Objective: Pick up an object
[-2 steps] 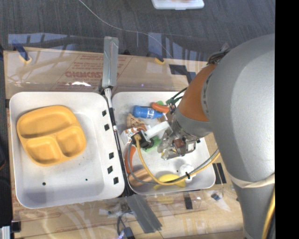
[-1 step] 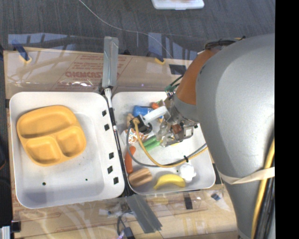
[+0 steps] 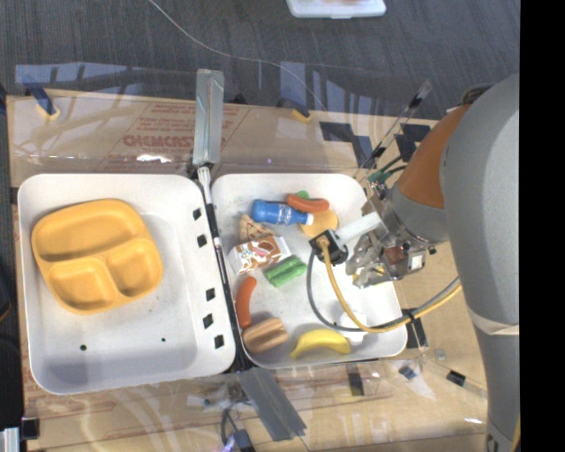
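Observation:
The right bin [image 3: 265,190] holds several toy foods: a blue bottle [image 3: 270,212], a red sausage [image 3: 309,204] with a green piece behind it, an orange piece [image 3: 321,222], a snack packet [image 3: 257,255], a green block [image 3: 285,272], a red hot dog [image 3: 244,300], a brown bun [image 3: 265,334] and a yellow banana [image 3: 320,343]. My gripper [image 3: 375,263] hangs over the right side of this bin, right of the green block and above the banana. A yellow cable loops under it.
The left bin [image 3: 53,353] holds a yellow divided tray [image 3: 95,254]. A metal divider strip [image 3: 208,115] rises between the bins at the back. The grey arm with its orange band [image 3: 433,168] fills the right side. A white object [image 3: 335,7] lies at the top edge.

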You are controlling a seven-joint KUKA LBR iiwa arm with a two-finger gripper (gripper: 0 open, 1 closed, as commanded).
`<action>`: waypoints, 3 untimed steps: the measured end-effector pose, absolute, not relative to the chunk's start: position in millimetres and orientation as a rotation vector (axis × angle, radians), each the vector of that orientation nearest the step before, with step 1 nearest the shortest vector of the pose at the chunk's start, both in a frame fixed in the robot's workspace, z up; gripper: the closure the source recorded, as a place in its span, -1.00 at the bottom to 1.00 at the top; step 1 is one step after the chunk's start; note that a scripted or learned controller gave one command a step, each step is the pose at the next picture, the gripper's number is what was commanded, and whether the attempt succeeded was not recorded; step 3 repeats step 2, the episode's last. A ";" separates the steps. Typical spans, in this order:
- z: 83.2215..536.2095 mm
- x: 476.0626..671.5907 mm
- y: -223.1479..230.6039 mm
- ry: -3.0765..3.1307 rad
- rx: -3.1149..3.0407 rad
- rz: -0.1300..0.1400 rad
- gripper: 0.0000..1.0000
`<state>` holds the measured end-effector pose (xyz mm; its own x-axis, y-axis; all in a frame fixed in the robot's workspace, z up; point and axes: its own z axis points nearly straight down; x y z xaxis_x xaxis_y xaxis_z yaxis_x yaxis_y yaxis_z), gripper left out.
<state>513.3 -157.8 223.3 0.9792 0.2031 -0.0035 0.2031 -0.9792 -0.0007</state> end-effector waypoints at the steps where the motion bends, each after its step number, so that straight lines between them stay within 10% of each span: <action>1: 182.6 474.9 -194.7 -0.324 -3.121 0.016 1.00; 3: 210.8 476.7 -209.8 -0.326 -3.121 0.009 1.00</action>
